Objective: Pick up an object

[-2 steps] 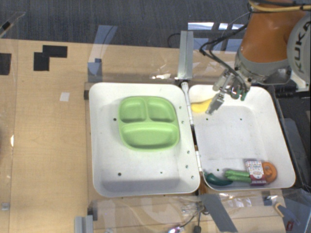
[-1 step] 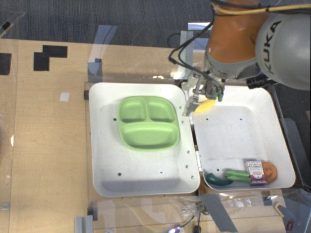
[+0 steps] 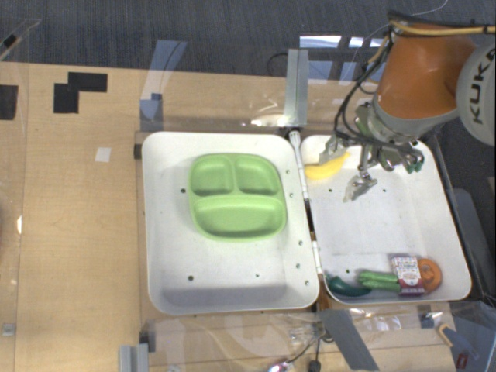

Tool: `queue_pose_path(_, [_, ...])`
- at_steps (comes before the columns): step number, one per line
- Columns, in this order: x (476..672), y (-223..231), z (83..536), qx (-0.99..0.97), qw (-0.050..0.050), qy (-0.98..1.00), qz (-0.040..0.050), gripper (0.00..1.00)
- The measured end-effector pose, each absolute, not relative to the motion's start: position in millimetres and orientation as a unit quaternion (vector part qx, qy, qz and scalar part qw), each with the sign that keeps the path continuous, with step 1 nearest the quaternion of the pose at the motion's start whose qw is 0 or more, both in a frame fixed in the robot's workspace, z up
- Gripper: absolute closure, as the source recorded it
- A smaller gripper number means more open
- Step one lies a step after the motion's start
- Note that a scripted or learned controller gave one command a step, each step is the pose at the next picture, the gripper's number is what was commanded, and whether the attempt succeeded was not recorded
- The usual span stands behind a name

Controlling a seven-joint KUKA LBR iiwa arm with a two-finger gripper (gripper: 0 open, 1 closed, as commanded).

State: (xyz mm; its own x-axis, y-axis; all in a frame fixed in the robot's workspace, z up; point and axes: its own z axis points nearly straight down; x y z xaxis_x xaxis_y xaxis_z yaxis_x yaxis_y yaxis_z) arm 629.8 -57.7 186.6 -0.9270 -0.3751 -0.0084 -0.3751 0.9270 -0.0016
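My gripper [image 3: 347, 169] hangs below the orange-banded wrist over the far left part of the right bin [image 3: 387, 223]. It looks open, with one finger [image 3: 358, 186] pointing down over bare bin floor and nothing between the fingers. A yellow banana-like piece [image 3: 322, 170] lies just left of the gripper against the bin's far left corner. Whether it touches a finger is unclear. Along the near edge of the right bin lie a green vegetable-like toy [image 3: 375, 280], a dark teal piece [image 3: 339, 287], a small red-and-white packet [image 3: 405, 271] and an orange round item [image 3: 430, 274].
The left bin [image 3: 167, 270] holds a light green divided plate [image 3: 235, 194] at its middle. A metal divider post [image 3: 297, 91] stands behind the seam between the bins. The arm's bulk [image 3: 422, 68] overhangs the right bin's far right corner.
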Motion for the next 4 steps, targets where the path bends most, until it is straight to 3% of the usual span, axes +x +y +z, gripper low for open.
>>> queue_pose_path(1, [562.1, -91, 99, -0.178, 0.004, 0.984, -0.0003, 0.0])
queue_pose_path(2, [565.5, -90, 112, -0.177, 0.009, 0.984, -0.0006, 1.0])
queue_pose_path(3, [632.5, -130, 157, 0.006, 0.006, 1.0, -0.0004, 1.0])
queue_pose_path(4, [645.1, -107, 351, -0.014, 0.007, 1.0, -0.0005, 1.0])
